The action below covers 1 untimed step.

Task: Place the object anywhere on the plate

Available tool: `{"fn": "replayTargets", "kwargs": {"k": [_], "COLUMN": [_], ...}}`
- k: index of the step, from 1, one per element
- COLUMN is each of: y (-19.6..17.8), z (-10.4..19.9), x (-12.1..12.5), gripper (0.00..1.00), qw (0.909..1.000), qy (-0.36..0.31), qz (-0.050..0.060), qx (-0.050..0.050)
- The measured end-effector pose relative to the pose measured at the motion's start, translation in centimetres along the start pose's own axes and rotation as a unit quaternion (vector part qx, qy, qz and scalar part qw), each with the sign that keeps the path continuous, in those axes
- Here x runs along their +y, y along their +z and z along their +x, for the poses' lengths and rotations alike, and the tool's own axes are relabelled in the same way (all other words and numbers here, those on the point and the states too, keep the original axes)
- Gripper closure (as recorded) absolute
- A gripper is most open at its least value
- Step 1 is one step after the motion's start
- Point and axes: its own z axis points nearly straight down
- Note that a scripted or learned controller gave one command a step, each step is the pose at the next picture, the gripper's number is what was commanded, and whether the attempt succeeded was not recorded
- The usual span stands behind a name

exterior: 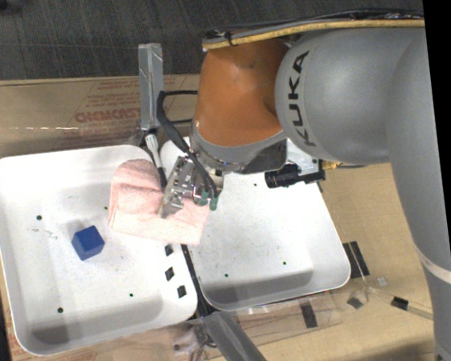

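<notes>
Hand point(184, 190) sits low over the right edge of the pink cloth point(143, 199), which drapes across the divide between the two bins; its grip I cannot tell. Soft and light (it will sag), the cloth suits pinching a bunched fold.

Bright even overhead light, soft shadows, white bins point(22, 239) near glare, slightly grainy

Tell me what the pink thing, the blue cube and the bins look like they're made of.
Pink thing: probably soft cloth, like a folded towel; matte, fuzzy, rumpled edges. Blue cube: looks rigid, maybe foam, plastic or painted wood; flat faces, no shine. Left bin and right bin: likely moulded white plastic; smooth, rounded corners, faint scuffs.
</notes>
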Motion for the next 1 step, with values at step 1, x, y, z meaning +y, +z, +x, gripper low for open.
{"fn": "replayTargets", "kwargs": {"k": [1], "y": [-0.25], "z": [4.50], "x": [2.14], "gripper": [1.00], "qw": [0.9797], "qy": [-0.201], "qz": [0.000], "qx": [-0.001]}}
